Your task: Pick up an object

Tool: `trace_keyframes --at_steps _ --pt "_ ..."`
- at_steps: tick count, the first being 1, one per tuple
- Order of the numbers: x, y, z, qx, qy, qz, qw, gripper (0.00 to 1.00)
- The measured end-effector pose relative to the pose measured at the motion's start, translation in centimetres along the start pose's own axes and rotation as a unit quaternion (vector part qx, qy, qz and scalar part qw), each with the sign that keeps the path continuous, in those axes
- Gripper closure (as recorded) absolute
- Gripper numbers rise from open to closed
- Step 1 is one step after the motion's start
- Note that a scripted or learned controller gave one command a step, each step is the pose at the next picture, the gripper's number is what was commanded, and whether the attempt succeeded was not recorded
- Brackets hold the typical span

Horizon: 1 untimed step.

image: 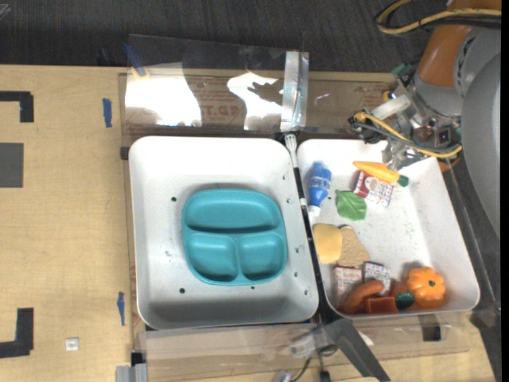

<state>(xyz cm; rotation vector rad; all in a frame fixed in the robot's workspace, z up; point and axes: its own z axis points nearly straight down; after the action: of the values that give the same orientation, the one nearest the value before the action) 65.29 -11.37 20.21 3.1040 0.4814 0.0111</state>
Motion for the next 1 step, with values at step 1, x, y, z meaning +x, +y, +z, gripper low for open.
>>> trace_keyframes --at_steps 1 --pt "-0.89 0.44 3.87 0.003 -0.006 0.053 0.9986 1.0"
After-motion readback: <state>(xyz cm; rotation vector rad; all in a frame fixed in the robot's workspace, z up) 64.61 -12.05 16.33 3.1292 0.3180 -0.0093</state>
